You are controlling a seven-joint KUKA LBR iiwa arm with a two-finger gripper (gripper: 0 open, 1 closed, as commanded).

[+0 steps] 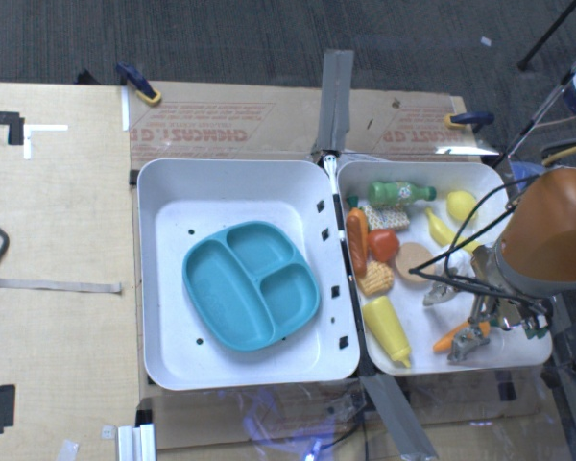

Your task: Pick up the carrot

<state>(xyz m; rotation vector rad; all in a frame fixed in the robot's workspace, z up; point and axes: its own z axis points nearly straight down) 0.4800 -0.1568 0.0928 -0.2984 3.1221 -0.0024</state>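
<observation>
Hovering tool (468,342) touching carrot (448,340)

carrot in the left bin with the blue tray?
No. The carrot lies in the right bin, near its front edge by the gripper; the blue tray sits alone in the left bin.

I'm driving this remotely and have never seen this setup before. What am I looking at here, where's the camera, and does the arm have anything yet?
You are looking down at a slant from one fixed camera above a bench. Two shallow white bins sit side by side. The left bin holds a blue divided plate. The right bin holds toy food: a green bottle, a lemon, a banana, a hot dog and a yellow corn cob. The grey and orange robot arm reaches in from the right. Its gripper is low over the small orange carrot. Whether it grips the carrot is unclear.
</observation>
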